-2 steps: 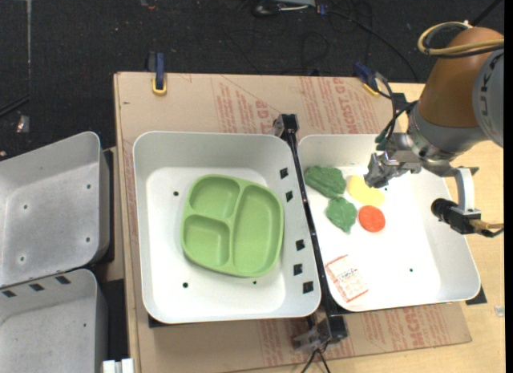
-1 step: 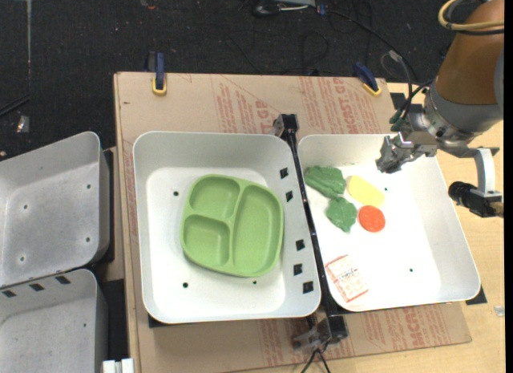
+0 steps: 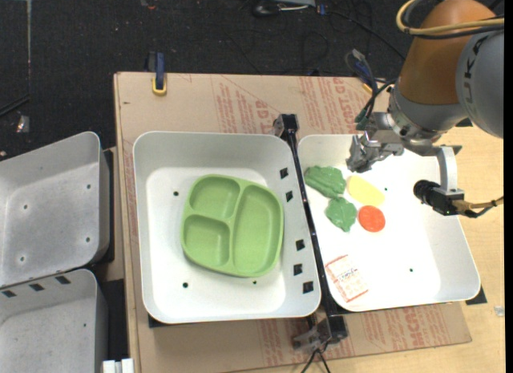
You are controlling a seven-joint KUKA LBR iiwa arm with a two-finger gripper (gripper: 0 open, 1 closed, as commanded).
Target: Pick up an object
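nearest you, at the lower middle of the frame, a small white card with red print (image 3: pixel 347 275) lies flat on the floor of the right bin (image 3: pixel 449 267). above it, near the centre right, you have a tight cluster: an orange disc (image 3: pixel 371 219), a yellow piece (image 3: pixel 365 191) just above it, and two green leafy pieces, one (image 3: pixel 324 180) to the upper left of the cluster and one (image 3: pixel 341 214) beside the disc. the left bin (image 3: pixel 152 171) holds a green divided tray (image 3: pixel 233 225), lying flat. the gripper (image 3: pixel 361 160) hangs just over the upper edge of the yellow piece, with the arm (image 3: pixel 449 50) coming in from the upper right. you cannot tell from this angle how the hand is set, and nothing is seen held in it. this looks like the approach step, with the grasp not yet made. the next move likely calls for a short straight descent onto the yellow piece; because the green pieces and the disc sit so close, you should watch for a neighbour being nudged or caught along with it.
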